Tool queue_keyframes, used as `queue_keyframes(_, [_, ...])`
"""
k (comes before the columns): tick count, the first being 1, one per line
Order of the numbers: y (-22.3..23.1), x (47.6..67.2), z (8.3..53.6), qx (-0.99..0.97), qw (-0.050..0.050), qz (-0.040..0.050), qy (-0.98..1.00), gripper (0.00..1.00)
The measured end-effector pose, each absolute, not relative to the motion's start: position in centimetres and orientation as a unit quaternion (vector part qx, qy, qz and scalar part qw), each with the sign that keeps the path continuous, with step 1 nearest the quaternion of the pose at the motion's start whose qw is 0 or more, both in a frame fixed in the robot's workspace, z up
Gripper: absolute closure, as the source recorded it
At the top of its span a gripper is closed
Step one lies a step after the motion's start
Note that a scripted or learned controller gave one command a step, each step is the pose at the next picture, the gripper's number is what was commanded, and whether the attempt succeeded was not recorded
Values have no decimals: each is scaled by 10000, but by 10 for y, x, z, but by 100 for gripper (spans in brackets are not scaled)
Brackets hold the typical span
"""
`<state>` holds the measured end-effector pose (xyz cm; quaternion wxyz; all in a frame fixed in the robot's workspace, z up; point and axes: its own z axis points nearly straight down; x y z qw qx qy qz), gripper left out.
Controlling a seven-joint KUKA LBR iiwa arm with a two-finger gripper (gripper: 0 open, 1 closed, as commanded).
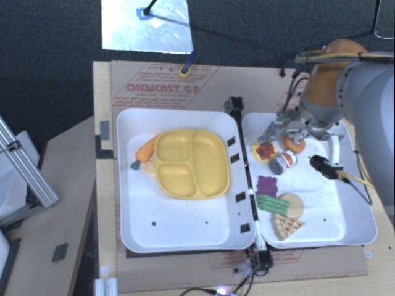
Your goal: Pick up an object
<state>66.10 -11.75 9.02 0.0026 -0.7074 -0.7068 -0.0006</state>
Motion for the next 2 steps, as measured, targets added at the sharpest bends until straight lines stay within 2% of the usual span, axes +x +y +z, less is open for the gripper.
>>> queue_keyframes(1, [-118,662,91,-7073,31,5,-7070,0])
queue_keyframes(2, [-118,664,104,-7065,16,-6,-7078,100])
